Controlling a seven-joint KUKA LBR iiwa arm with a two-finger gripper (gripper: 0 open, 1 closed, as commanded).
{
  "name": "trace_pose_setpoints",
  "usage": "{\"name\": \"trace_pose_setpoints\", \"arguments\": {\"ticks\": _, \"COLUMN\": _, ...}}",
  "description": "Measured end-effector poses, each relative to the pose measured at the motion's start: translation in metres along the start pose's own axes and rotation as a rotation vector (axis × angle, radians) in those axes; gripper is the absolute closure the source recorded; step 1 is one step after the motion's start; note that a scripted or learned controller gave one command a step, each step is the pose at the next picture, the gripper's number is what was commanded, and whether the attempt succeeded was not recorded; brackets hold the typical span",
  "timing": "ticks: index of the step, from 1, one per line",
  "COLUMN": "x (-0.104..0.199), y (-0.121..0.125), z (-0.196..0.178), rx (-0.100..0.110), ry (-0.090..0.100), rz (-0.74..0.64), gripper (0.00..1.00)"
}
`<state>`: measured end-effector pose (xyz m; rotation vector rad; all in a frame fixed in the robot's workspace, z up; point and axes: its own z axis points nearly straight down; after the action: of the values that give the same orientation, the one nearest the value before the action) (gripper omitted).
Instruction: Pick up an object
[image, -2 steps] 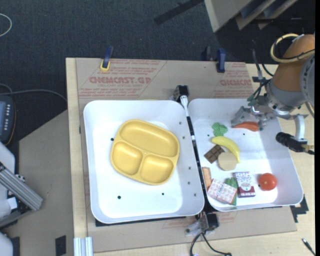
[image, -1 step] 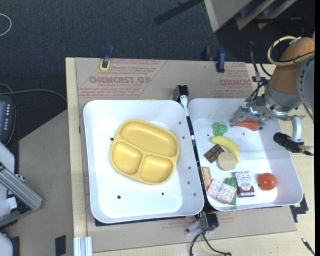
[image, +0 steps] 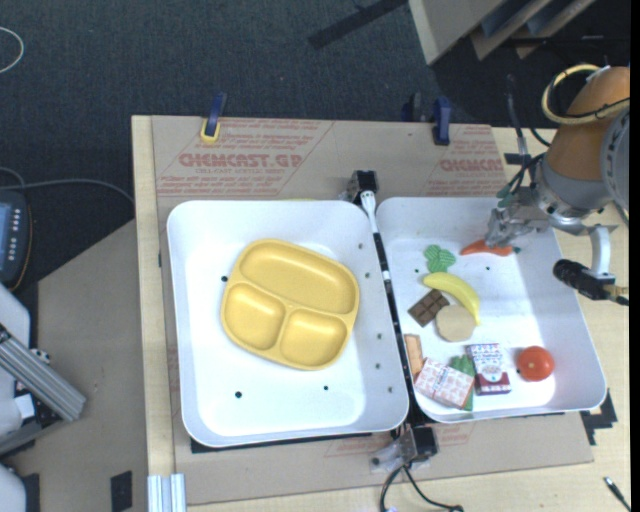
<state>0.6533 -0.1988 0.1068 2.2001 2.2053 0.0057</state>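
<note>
Carrot (image: 487, 249) lying left-right, green top leftward, hand (image: 507, 229) over its right end, grip unclear

Bench (image: 300, 150) with two white bins (image: 200, 330)

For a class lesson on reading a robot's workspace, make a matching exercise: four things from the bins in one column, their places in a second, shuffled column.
Things:
1. yellow divided plate
2. banana
3. tomato
4. gripper

Places:
A. right bin, near corner by the right wall
B. above the carrot at the far side of the right bin
C. left bin
D. middle of the right bin, beside the chocolate bar

Pairs: 1-C, 2-D, 3-A, 4-B
</note>
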Motion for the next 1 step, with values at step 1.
{"name": "trace_pose_setpoints", "arguments": {"ticks": 1, "x": -0.0027, "y": 0.0004, "z": -0.0442, "rx": 0.015, "ry": 0.014, "rz": 0.002, "gripper": 1.00}}
